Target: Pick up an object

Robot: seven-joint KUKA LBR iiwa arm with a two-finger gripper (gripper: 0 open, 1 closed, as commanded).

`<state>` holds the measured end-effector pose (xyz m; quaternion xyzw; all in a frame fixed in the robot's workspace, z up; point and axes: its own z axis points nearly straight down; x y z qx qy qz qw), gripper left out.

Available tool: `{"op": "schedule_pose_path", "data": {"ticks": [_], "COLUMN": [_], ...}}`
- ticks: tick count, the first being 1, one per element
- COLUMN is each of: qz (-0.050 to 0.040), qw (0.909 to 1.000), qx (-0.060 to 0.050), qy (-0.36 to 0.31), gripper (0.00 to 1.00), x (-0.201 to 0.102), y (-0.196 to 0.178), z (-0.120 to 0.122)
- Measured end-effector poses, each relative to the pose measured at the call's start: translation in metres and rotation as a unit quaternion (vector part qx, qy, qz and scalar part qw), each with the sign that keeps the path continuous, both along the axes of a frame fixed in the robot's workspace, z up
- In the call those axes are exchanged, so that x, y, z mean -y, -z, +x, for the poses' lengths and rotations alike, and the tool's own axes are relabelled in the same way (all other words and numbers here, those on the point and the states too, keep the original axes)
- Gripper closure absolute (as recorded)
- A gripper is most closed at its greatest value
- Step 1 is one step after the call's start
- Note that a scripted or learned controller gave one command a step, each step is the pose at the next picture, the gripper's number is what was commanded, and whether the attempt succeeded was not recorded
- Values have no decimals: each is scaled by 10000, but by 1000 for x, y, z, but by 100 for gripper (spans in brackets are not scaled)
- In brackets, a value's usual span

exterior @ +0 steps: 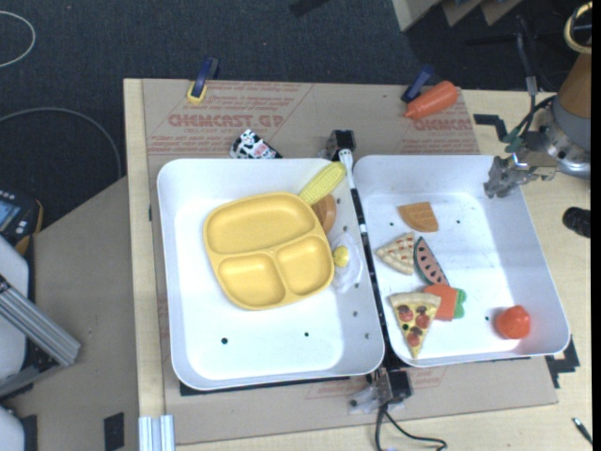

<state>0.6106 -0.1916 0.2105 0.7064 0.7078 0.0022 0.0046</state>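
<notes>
where toy food fills right bin [545, 280]

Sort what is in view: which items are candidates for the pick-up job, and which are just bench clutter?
Job items:
gripper, over the right bin's far corner
orange tomato
two pizza slices
watermelon slice
tan wedge
corn cob
yellow divided plate

Lying about, outside the bins:
carrot-like orange piece
black-and-white toy
blue and yellow clamp
</notes>
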Motion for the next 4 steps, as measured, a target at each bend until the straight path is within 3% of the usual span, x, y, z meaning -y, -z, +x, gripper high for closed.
{"op": "schedule_pose_path", "data": {"ticks": [1,2,4], "qz": [6,30,34], "qw": [10000,10000,10000], "qx": [-20,-69,-66], "qy": [2,-5,-20], "gripper": [100,100,100], "x": [0,-43,-146], "y": [-16,-14,-24], "z": [1,-31,-61]}}
